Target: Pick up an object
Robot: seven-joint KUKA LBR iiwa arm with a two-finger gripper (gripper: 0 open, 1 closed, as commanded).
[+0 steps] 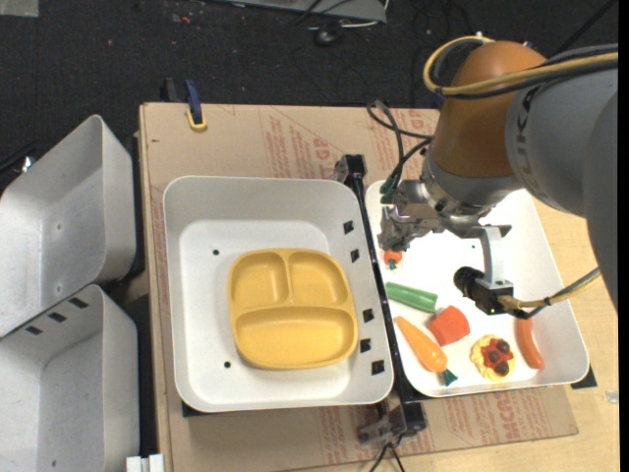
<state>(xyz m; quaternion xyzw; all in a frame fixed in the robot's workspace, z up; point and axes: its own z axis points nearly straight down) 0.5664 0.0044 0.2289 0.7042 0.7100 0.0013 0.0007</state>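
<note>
1. Tool (395,247) hangs low over the near-left part of the right bin (550,234), close to the wall between the two bins. A small orange-red bit shows right at its tips; can't tell if that is a toy or part of the tool.
2. Tool state: can't tell how far open it is, and no object is plainly seen between its tips, so I'd not count anything as held.
3. Candidates all lie in the right bin: green piece (411,295) just below the tool, carrot (424,347), red wedge (449,324), round pizza-like toy (492,356), sausage (529,342).
4. Left bin (187,264) carries a yellow divided plate (292,308).
5. Doing it well, my read: go for the green piece, nearest and lying apart from the others. Centre over its middle, straddle its short width, descend straight.
6. Risk: bin wall nearby, toy may roll.
</note>
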